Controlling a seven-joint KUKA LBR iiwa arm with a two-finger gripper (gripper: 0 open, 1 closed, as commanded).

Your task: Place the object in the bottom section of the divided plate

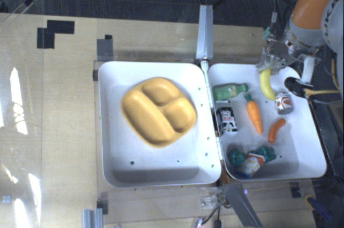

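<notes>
Banana: yellow curved plastic banana [265, 83] lies at the far edge of the right white bin [314, 159], directly beneath the gripper [270, 62]; whether it is between the fingers cannot be told.
Gripper: at the far right, over the banana's upper end; cannot tell if the fingers are apart or together.
Handling: likely a light, stiff, smooth toy; the curved skin could slip, so a hold across the thick middle, square to its length, looks safest.
Plate: tan three-section divided plate [158, 110] sits in the left white bin [115, 168], tilted in view; its long near section is bare, as are the two smaller far ones.
Right bin contents: green plastic bottle [230, 91] and small black-and-white carton [227, 120] by the left wall; orange toy carrot [253, 115] mid-bin; red-orange chilli-shaped piece [275, 130] and small printed can [284, 102] to the right; a green and red jumble [250, 160] at the near edge.
Progress: banana is in the right bin, well apart from the plate, so the placing is not yet done.
</notes>
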